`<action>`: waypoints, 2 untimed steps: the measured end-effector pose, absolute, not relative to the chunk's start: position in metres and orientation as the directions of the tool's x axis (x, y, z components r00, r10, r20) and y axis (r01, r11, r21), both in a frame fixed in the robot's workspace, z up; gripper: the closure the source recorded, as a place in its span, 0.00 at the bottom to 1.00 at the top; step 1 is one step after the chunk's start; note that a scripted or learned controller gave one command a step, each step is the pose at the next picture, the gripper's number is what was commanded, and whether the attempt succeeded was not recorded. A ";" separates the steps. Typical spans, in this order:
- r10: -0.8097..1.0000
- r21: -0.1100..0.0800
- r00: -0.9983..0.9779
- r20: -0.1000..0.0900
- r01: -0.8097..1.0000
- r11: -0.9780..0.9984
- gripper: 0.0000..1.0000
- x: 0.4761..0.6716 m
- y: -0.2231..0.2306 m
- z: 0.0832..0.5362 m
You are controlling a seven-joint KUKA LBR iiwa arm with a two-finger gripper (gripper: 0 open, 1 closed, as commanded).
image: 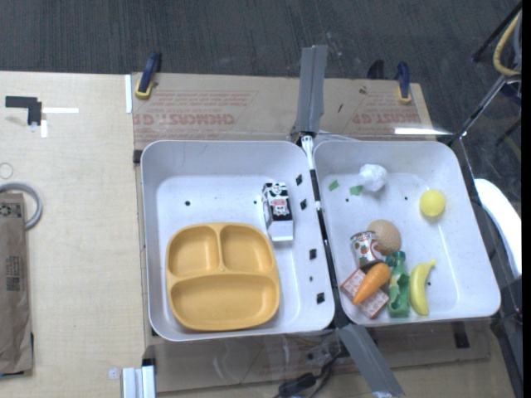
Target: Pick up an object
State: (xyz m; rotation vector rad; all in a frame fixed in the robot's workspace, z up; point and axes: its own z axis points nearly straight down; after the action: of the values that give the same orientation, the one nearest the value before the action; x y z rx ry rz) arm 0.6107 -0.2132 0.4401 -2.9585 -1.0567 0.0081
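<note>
Left bin [158,222]: holds a yellow three-compartment plate [222,276] at its near left and a small milk carton [278,210] with a cow print, lying just beside the plate's far right corner and close to the wall shared with the other bin.
Right bin [465,214]: holds the rest of the candidates. A crumpled white wad [372,177] lies at the far middle and a lemon [432,204] at the far right, each apart from its neighbours.
Near cluster: a brown egg-shaped ball [385,235], a small printed can [363,246], a carrot [372,281] lying across a flat red packet [358,293], a green toy piece [399,284] and a banana [421,286], all touching or overlapping.
Task object: none is singled out; any of these would do, and each rests on a bin floor.
Arm and jaws: I cannot tell the state of the jaws, and nothing is lifted.
Risk, cluster: a descent there would likely strike two items at once, or pinch the carrot and drag the packet with it.
Risk, round things: the lemon and the ball may roll out from between closing fingers.
Risk, carton: it sits near the dividing wall, so a finger could catch that wall.
Safer pick: probably the lemon or the wad, since both stand alone.
</note>
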 end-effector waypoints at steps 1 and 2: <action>0.726 -0.003 0.688 -0.004 0.726 -0.688 1.00 0.610 -0.202 0.328; 0.818 -0.003 0.575 -0.003 0.818 -0.575 1.00 0.631 -0.136 0.280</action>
State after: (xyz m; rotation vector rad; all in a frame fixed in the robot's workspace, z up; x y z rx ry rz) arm 0.6310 -0.1357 0.2799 -2.7871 -1.4473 0.0069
